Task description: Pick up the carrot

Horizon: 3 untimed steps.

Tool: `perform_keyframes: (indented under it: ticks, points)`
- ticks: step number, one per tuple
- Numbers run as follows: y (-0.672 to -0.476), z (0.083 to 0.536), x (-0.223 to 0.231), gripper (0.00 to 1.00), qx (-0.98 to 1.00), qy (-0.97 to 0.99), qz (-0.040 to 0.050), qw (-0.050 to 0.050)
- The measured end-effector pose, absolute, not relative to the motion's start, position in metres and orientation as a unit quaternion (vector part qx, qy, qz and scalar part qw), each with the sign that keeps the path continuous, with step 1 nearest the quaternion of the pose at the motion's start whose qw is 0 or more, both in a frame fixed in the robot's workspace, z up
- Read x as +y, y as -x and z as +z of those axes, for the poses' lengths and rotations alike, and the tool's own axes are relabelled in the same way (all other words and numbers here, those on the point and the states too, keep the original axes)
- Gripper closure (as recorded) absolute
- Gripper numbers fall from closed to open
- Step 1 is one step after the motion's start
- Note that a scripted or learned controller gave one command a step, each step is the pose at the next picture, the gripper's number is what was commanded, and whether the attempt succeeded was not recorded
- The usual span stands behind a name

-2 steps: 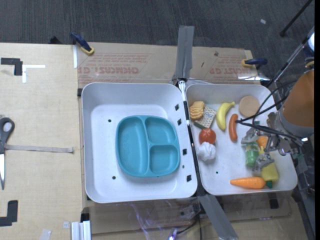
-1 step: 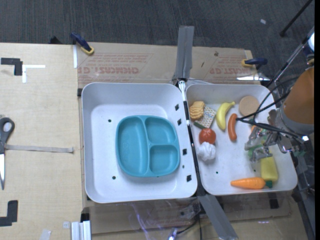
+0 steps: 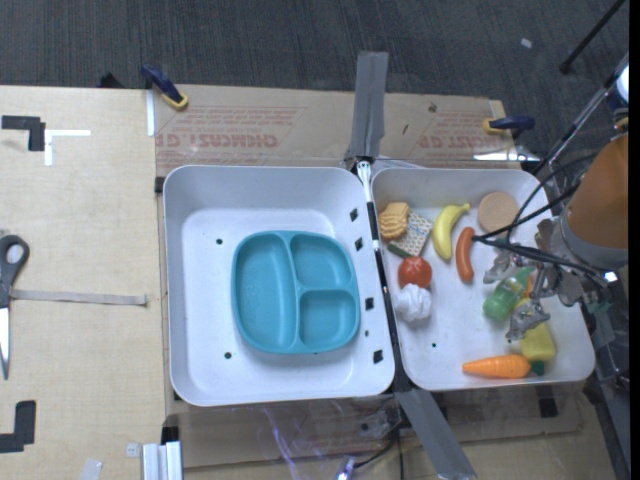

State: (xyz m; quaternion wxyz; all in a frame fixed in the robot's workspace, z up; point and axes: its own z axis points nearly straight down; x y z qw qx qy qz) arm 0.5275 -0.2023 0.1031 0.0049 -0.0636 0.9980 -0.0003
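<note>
Since the carrot [image 3: 496, 367] lies flat near the right bin's [image 3: 440, 373] front wall, I'd lower the gripper [image 3: 527, 318] across its middle; I cannot tell the fingers' state.

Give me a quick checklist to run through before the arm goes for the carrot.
1. Target located: orange plastic carrot lies near the front edge of the right white bin: ok.
2. Carrot top uncovered: ok.
3. Neighbour clearance: yellow toy block sits close by its green end: not ok.
4. Tool position: two-finger tool hangs above and behind the carrot, not over it: not ok.
5. Tool finger state: cannot tell.
6. Anything held: cannot tell.
</note>
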Motion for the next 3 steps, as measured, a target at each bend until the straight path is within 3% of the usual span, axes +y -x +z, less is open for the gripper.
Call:
perform_keyframes:
  ticks: [1, 2, 3]
  points:
    - [-0.518, 0.140, -0.222, 0.00, 1.000, 0.008, -0.0008, 0.003]
    - [-0.502, 0.093, -0.221, 0.00, 0.999, -0.050, -0.0002, 0.003]
    - [-0.539, 0.093, -0.221, 0.00, 0.985, -0.173, 0.0000, 0.003]
